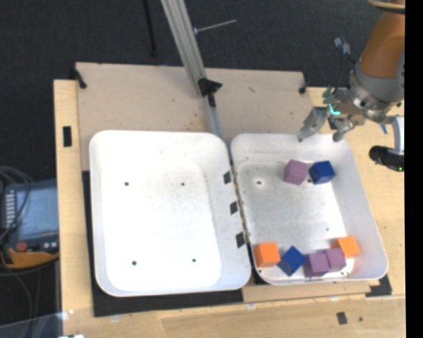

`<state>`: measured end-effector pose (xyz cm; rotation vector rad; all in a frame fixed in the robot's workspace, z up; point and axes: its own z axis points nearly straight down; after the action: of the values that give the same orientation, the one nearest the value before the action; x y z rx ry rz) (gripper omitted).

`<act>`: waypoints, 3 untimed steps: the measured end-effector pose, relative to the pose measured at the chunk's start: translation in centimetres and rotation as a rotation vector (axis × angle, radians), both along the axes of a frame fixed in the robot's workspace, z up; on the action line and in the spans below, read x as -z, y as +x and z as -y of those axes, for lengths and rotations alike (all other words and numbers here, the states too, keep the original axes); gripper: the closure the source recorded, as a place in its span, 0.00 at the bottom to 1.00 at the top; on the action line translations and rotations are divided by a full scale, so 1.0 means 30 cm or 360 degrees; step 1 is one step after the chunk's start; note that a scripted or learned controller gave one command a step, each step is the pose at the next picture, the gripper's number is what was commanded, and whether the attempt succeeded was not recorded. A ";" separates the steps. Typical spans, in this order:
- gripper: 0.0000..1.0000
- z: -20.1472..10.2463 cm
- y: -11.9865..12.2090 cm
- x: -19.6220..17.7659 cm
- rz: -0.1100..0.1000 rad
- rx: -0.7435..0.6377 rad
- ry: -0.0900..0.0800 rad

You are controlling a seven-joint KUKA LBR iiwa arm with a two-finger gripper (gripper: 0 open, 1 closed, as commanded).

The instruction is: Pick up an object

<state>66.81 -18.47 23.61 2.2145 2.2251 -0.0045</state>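
Above the right bin's (363,210) far rim we see the gripper (323,132), fingers spread and seemingly holding nothing. Below it, a purple cube (295,172) touches a blue cube (322,172); more cubes crowd the near edge.

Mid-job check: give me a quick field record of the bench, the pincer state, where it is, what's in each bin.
pincer: open, nothing between its fingers, over the right bin's far rim
right bin: seven blocks
far pair: purple block touching blue block
near row: two orange, one blue, two purple, along the near wall
left bin: bare white floor with dark spots
arm: enters from the right
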 end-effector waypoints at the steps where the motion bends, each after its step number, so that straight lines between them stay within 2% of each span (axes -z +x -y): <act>1: 0.00 0.022 -0.010 0.203 -0.0005 0.0008 0.0002; 2: 0.00 0.065 -0.004 0.357 0.0014 0.0009 -0.0005; 3: 0.00 0.063 -0.006 0.388 0.0005 0.0006 0.0001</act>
<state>66.63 -20.36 11.97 2.2175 2.2193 -0.0002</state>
